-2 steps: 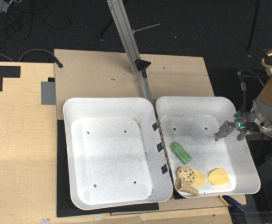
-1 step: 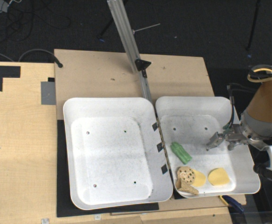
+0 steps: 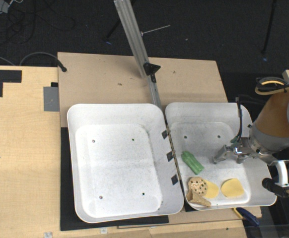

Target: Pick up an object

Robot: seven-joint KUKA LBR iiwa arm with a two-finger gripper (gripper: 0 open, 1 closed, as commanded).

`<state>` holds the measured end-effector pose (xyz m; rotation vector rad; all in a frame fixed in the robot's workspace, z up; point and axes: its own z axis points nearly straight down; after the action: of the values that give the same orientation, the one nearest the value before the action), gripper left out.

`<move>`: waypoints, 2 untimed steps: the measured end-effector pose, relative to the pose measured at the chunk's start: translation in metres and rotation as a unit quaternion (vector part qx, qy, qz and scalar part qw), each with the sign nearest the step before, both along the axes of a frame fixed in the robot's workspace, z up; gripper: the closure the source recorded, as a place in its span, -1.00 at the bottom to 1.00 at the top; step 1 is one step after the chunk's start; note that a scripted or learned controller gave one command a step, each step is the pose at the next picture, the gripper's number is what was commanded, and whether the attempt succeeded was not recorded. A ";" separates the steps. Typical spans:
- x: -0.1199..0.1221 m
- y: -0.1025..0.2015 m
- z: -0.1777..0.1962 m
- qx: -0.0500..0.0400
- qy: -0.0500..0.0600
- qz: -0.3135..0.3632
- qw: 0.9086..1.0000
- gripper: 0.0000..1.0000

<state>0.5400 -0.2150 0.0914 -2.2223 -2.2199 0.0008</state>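
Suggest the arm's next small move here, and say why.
Probably lower the gripper toward the green object, a little to its left in the camera view. That piece lies alone on the right bin floor, while the yellow pieces and cookie-like item crowd the front edge.

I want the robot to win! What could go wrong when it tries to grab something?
The claw hangs over a bare part of the right bin, so it might close on nothing. The cookie and yellow pieces crowd the bin's near edge, so the wall may block a grab. The green thing looks smooth and could slip.
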 end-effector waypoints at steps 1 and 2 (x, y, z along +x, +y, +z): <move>0.000 -0.001 0.011 0.000 0.000 -0.002 1.000 1.00; -0.002 -0.001 0.053 0.000 -0.001 -0.001 1.000 1.00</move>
<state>0.5377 -0.2162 0.1443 -2.2249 -2.2192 -0.0010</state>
